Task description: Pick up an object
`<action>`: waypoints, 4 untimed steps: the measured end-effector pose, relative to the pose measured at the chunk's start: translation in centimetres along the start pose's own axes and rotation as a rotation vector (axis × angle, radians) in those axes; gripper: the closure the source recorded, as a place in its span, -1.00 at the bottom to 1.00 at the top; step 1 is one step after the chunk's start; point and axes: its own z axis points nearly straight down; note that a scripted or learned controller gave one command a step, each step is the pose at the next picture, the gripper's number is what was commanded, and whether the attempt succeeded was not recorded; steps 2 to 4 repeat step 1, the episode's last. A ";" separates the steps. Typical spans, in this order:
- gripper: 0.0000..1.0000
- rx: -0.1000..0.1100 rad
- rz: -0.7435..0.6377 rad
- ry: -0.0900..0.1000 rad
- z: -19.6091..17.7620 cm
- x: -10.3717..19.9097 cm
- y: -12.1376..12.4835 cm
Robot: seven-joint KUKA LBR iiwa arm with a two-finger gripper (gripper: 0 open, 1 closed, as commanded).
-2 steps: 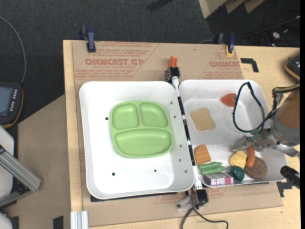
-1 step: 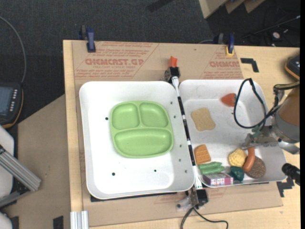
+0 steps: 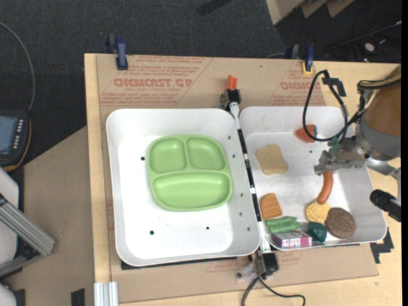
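overhead, slanted | both bins (image 3: pixel 121 171) | distance seemingly moderate

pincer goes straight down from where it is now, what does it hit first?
Most likely the red sausage: the pincer hangs right over its upper end in the right bin. Height from this slanted view is unclear, so it might land on bin floor beside it.

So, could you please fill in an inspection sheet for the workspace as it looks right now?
Surface: tan bench board bearing two shallow white bins, left bin and right bin.
Job's things: in the right bin, tan toast slice, orange waffle piece, red sausage, brown round patty, green pod.
Clutter: green three-compartment plate in the left bin.
Grippers: grey two-finger gripper low over the right bin, just above the sausage; grasp unclear.
Cables: black cable looping over the right bin.
Surroundings: dark carpet, blue clamps on the board's far edge.
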 end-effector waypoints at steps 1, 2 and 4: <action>1.00 0.001 -0.001 0.001 0.2 4.8 6.5; 1.00 0.001 -0.001 0.001 0.2 4.8 6.5; 1.00 0.001 -0.001 0.001 0.2 4.8 6.5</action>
